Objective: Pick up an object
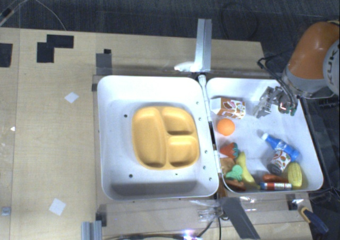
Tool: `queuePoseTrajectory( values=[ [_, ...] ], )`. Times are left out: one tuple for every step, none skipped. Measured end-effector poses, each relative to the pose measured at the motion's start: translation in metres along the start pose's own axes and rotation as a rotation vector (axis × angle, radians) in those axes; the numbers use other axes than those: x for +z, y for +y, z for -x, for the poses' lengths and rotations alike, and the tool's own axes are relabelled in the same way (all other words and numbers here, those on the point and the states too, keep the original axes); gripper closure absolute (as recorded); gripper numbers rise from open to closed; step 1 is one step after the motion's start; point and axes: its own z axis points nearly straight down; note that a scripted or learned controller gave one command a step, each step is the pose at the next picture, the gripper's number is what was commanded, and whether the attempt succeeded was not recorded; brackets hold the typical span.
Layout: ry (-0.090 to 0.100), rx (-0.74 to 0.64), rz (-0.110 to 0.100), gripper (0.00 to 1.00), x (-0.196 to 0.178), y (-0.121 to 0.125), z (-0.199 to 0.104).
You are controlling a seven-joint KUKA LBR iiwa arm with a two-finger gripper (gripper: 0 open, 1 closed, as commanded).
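Two white bins sit side by side on a pale wood bench (48,143). The left bin (114,127) holds a yellow divided tray (163,136), roughly centered, three compartments, nothing in them.

The right bin (308,143) holds the pickable clutter. An orange ball (226,127) sits near the bin's left wall. Just far of it lies a small brown-and-white patterned packet (232,108). A blue bottle (279,146) lies tilted in the right-middle part, with a dark can-like item (277,163) touching its near end. A yellow corn cob (294,174) lies at the near right corner. Along the near wall lies a red marker-like stick (275,180). In the near left corner is a pile of toy food (237,167): red, green and yellow pieces, too jumbled to separate.

The arm comes in from the right, orange band at the far right corner. The gripper (275,101) hangs over the far right part of the right bin, above bare floor, well apart from the packet and the blue bottle. Finger spread: cannot tell, metal parts blur together. Nothing visibly between them.
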Motion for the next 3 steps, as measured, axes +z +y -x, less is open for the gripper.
queuePoseTrajectory(
  values=[
    [-0.013, 0.217, 0.001, 1.00, -0.077, 0.001, 0.007],
    [-0.010, 0.282, 0.000, 1.00, -0.087, -0.010, 0.018],
    [-0.011, 0.302, 0.001, 1.00, -0.109, -0.010, 0.019]
  ],
)
